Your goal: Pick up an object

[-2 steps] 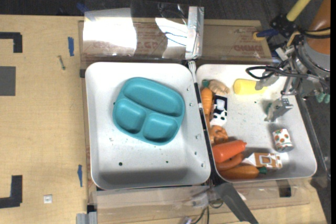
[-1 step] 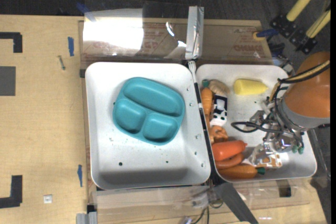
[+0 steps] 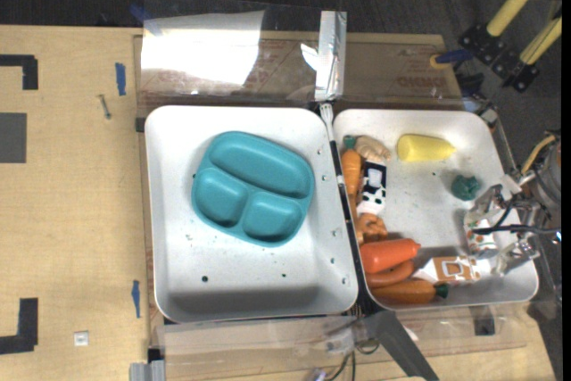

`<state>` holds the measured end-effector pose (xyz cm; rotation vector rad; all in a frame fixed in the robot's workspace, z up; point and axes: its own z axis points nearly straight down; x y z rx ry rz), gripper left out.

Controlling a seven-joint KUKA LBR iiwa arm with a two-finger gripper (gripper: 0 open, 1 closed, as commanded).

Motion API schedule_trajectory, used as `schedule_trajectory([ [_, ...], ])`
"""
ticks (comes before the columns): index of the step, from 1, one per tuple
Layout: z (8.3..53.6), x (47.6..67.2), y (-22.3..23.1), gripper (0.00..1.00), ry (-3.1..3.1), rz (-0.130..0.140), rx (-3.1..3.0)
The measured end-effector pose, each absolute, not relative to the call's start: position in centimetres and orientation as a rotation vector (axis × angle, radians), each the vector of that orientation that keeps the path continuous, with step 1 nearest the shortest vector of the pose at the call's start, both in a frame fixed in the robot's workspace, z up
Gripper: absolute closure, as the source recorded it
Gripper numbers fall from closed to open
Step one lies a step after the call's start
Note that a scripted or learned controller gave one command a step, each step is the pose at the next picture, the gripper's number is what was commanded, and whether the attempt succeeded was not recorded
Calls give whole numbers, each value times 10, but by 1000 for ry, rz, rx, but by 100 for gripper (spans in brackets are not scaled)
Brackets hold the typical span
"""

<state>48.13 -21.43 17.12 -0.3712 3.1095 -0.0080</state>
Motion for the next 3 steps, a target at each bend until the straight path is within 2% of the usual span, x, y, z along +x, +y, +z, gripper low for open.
schedule_trajectory([
  [1, 99, 494, -222, 0, 3095, 4, -538],
  [2, 99, 491, -222, 0, 3047, -1, -752],
  [3, 122, 490, -222, 0, 2977, -5, -975],
])
